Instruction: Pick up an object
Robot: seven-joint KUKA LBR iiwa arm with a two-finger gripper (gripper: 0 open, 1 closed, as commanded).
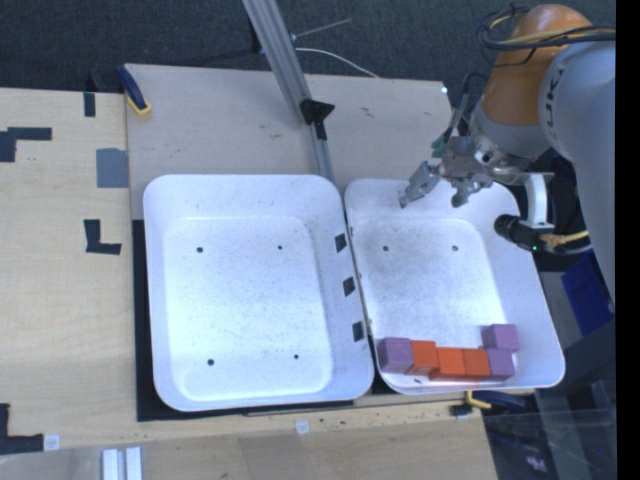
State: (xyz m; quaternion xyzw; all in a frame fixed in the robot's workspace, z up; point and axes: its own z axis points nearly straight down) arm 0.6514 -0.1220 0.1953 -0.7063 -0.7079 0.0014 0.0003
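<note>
Camera view: gripper (437, 190) above the far edge of the right bin (520, 268), jaws spread apart, nothing between them. Grey arm (570, 88) with orange band entering from the right. Purple and orange blocks (450, 356) in a row against the right bin's near wall, well apart from the gripper. Left bin (170, 268) just beside the right one.

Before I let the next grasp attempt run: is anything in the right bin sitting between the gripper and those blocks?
Nothing visible does. The gripper is above the far edge of the right bin, fingers open; the purple and orange blocks crowd its near edge, with bare bin floor between.
</note>
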